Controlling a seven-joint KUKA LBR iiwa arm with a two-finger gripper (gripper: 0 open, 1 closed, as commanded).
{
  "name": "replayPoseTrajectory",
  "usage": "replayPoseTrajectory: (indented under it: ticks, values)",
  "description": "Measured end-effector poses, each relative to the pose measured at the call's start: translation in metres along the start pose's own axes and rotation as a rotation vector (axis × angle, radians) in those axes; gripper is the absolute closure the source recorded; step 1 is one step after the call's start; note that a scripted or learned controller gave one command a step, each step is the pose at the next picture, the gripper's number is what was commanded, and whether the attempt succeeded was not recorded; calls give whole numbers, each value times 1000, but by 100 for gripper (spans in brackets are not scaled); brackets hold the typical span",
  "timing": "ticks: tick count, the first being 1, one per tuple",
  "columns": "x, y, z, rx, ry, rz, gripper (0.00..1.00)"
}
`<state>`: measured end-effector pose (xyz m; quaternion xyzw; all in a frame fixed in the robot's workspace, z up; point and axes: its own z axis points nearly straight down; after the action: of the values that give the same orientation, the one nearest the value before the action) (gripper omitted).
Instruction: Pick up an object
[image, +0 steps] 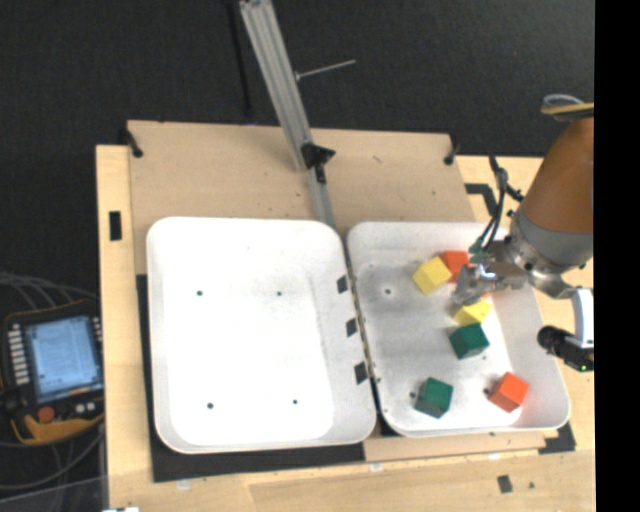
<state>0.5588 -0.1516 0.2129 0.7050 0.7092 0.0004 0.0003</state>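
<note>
Tool low inside the right-hand shallow white bin, among the blocks; finger state hard to read, cannot tell. Just beside it: yellow cube, orange cube, small yellow block. Green cubes and orange-red cube lie nearer the front. Nothing lifted yet, by my reading; the grasp remains.

A robotics lab is indicated by the teach pendant left of the wooden bench, itself crossed by a metal mast.

Six blocks in right bin: two yellow, two green, two orange.
</note>
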Motion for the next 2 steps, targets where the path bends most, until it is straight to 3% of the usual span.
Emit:
replayPoseTrajectory:
  ticks: [2]
  values:
    - [101,-6,5,1,2,-1,100]
